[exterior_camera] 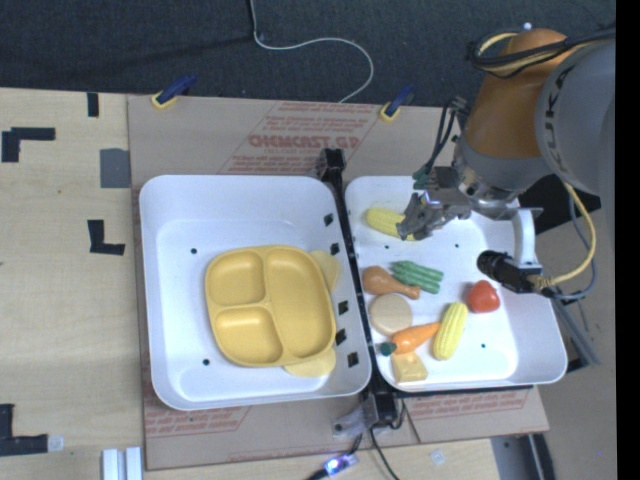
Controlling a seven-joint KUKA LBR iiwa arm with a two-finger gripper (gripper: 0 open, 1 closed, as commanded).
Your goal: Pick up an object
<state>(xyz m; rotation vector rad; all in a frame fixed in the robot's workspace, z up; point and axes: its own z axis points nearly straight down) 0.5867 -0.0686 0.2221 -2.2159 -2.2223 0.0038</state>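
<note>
My gripper (413,226) hangs low over the back left part of the right bin (500,368), its dark fingers right beside a yellow corn-like piece (380,219). Whether anything sits between the fingers I cannot make out. Further forward in that bin lie a green bean bundle (418,274), a drumstick (386,283), a pale round bun (390,314), a carrot (414,336), a yellow corn cob (450,329), a cheese wedge (408,367) and a red tomato (483,297).
The left bin (175,218) holds a yellow divided tray (268,303) lying on a pale yellow plate. A black divider (345,258) separates the bins. A black part with cables (505,268) hangs over the right bin's right side.
</note>
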